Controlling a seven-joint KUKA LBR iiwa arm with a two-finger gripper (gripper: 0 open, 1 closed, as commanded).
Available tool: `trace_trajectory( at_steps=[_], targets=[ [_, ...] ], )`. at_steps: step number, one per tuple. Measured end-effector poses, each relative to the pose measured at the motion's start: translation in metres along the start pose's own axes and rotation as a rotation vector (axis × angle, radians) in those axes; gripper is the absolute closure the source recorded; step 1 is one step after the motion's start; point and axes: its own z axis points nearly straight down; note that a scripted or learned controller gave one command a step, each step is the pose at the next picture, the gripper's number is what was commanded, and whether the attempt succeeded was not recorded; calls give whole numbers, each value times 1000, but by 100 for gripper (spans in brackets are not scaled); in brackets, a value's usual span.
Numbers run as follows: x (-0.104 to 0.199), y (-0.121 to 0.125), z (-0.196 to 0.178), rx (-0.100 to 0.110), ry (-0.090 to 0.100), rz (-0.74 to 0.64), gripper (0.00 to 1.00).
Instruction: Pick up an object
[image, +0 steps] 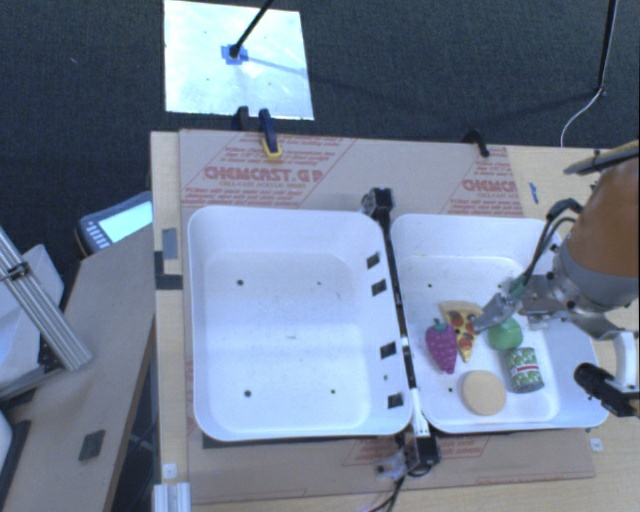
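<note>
The right bin (455, 245) holds a purple grape bunch (442, 346), a yellow pizza slice (461, 326), a green round fruit (504, 334), a small can with a green label (524, 369) and a tan round biscuit (484, 392). My gripper (496, 314) reaches in from the right and hangs low over the pizza slice and the green fruit. One grey finger (489, 318) lies between those two objects.
The left bin (280, 330) sits beside the right one, with black clips along the divider (392, 320). The bins rest on a cardboard sheet (330, 170). A cable (540, 250) loops above the wrist. The bench edge is close at the front.
</note>
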Motion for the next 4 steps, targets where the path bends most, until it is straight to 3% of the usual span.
trace_trajectory(
  at_steps=[1, 2, 3, 4],
  targets=[
    [79, 7, 15, 1, 3, -8, 0],
    [75, 8, 3, -3, 1, 0, 100],
    [101, 10, -89, -9, 1, -5, 100],
    [155, 16, -190, -12, 3, -8, 100]
  ],
)
